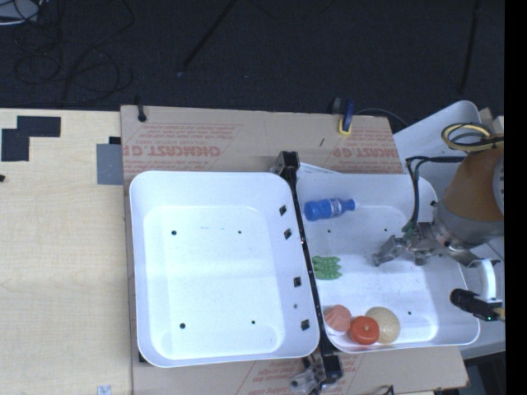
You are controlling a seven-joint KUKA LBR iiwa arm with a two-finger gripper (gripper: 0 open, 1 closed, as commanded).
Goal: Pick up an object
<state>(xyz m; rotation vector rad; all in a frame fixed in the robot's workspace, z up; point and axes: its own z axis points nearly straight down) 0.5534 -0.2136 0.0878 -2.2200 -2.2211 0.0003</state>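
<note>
Cardboard-backed bench, two white bins | gripper point(394, 252) over right bin point(428, 326), grip state unclear | risk: closes on nothing, blue bottle point(328, 209) near bin's far edge

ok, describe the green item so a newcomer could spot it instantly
Take the right-hand bin, the one the arm reaches into. Along its left wall, about halfway down, lies the green item, below the blue bottle and above the round pieces in the near corner. It is the only green thing, small, flat and lying alone.

Grey arm point(482, 208), orange band, blk cables
</note>
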